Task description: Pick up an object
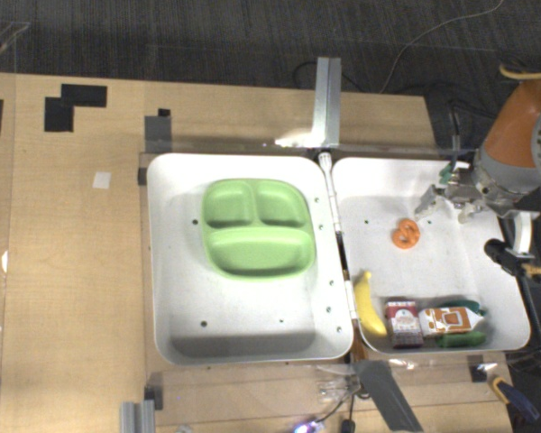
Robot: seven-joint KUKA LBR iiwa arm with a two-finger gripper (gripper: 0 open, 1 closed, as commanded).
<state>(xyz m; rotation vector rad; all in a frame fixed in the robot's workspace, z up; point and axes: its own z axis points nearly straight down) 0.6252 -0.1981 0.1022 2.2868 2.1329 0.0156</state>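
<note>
The jaws (451, 197) hang over the far right part of the right bin (379, 174), and from here I cannot tell how they are set or whether they have anything. Nothing shows between them. The nearest thing to take is the small orange piece (406, 234), lying alone on the bin floor just below and to the left of the jaws. Further below sit a banana (368, 303) and two packets (437, 323) pressed along the near wall. The orange piece looks the best pick: centre over it, come straight down, and close low, since it is small and may roll. The green tray (256, 226) lies well to the left in the other bin.
</note>
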